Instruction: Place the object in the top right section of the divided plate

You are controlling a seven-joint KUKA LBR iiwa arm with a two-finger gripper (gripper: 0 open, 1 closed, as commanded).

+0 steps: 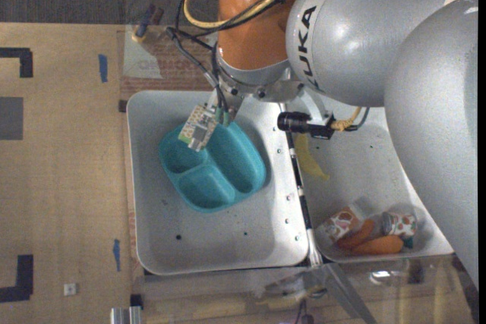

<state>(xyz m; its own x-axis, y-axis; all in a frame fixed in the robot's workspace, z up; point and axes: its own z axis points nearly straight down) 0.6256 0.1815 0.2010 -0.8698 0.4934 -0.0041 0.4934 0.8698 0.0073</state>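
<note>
The arm (364, 42) came in from the right and sprawled across the upper part of the camera view, its big grey link bulging along the right edge. The next grey segment ran leftward, KUKA lettering turned sideways on its flank. Then the orange band (254, 11), rounded and glossy, capped the wrist near the top centre. Yellow and black cables (228, 7) looped over that orange section and trailed back along the arm. Below the band the wrist narrowed to a grey collar, pointing down and to the left. The gripper (216, 116) hung beneath it, small and partly shadowed.
</note>
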